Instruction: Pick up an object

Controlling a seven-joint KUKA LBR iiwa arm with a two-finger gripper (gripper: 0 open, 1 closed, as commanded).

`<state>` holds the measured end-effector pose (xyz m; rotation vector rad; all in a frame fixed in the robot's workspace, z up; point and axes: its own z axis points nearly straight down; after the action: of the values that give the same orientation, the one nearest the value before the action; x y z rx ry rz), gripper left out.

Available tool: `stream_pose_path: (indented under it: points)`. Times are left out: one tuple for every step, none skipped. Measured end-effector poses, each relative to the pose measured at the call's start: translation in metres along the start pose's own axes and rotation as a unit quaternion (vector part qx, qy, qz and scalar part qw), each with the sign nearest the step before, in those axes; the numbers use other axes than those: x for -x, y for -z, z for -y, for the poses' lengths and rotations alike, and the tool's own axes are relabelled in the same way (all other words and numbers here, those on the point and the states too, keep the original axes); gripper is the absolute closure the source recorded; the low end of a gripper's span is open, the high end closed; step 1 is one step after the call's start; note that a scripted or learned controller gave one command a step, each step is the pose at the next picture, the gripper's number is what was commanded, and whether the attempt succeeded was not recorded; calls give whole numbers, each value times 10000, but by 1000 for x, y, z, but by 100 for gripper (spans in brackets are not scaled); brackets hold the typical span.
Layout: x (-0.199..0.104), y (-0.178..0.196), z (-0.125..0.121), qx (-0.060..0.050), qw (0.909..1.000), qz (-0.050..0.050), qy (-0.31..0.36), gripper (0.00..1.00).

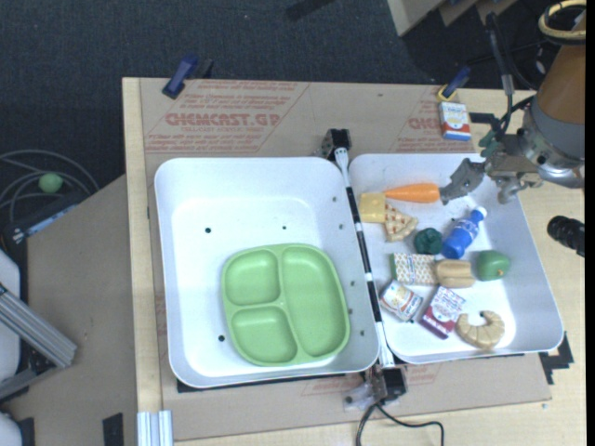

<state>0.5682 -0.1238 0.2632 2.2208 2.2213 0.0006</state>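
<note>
You are looking down on dark blue-grey carpet (139, 21) surrounding the bench. A brown printed board (232, 119) covers the pale wooden benchtop (79, 268), held by blue clamps (181, 75) along its far edge. Coiled cables (28, 193) lie on the floor at left.

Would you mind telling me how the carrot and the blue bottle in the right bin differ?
The carrot is orange and tapered; the blue bottle is blue with a white cap. The carrot lies crosswise near the bin's far side, while the bottle lies slanted nearer the middle. The carrot touches the yellow cheese wedge; the bottle touches a dark green item. Both lie flat in the right bin.
</note>
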Motion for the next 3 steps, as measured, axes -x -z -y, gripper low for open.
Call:
stream_pose_path:
  points:
    - [15, -124, -9, -21, 10000, -5, -5, 0]
    - [0, -159, 14, 89, 9999, 46, -11, 0]
    - [16, -174, -76, 51, 10000, 12, 5, 0]
